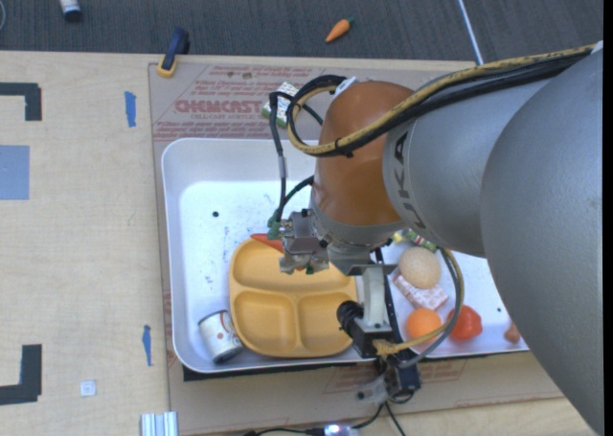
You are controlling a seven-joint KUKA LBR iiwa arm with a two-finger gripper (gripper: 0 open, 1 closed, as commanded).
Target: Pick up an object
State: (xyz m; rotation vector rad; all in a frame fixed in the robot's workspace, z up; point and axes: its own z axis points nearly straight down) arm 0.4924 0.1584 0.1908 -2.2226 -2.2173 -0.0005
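Looking down through the fixed camera, I log the following. Item one: the grey arm with its orange band [359,161] reaches in from the right and covers much of the shallow white bin [192,185]. Item two: the gripper [305,254] sits low at the upper edge of a yellow plastic divided tray [287,314]; whether it is released or clenched I cannot tell, as the wrist hides it. Item three: a small red piece [267,241] peeks out just beside the gripper, at the tray's top rim. Item four: a small white cylindrical can with red print [219,335] lies tilted in the bin's near left corner, touching the tray. Item five: to the right of the tray I note a pale egg-shaped object [420,267], an orange round fruit [422,324] and a red round object [465,324], close together. Item six: a small orange toy carrot [337,31] lies on the dark floor beyond the bench, well apart from the bin.
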